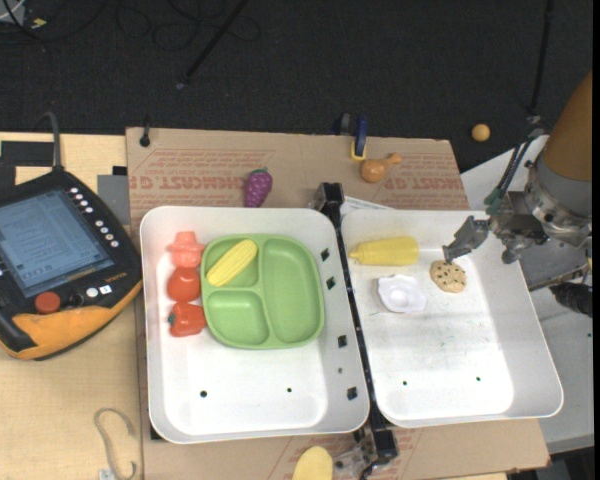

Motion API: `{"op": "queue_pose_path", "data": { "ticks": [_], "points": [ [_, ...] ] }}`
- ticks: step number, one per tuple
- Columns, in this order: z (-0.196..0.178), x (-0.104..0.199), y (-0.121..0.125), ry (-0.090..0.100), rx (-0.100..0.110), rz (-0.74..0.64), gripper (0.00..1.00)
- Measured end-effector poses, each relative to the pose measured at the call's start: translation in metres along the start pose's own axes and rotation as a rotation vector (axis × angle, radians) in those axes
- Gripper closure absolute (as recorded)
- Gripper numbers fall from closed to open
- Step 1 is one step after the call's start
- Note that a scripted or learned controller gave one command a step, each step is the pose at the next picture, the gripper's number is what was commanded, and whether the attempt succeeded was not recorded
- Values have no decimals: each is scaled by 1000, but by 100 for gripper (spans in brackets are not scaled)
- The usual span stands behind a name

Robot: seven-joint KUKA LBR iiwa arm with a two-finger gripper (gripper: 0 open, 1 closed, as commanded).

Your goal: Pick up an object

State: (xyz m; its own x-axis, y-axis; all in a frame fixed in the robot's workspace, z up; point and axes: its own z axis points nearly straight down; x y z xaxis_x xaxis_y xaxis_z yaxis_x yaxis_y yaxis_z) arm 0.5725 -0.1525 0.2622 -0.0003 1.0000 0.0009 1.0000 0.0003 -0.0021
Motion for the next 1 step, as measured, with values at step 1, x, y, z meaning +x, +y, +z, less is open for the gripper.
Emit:
{"op": "queue_pose_path", "data": {
  "ticks": [1],
  "points": [
    [45, -1, -4, 1, 4, -1, 0]
  ]
}}
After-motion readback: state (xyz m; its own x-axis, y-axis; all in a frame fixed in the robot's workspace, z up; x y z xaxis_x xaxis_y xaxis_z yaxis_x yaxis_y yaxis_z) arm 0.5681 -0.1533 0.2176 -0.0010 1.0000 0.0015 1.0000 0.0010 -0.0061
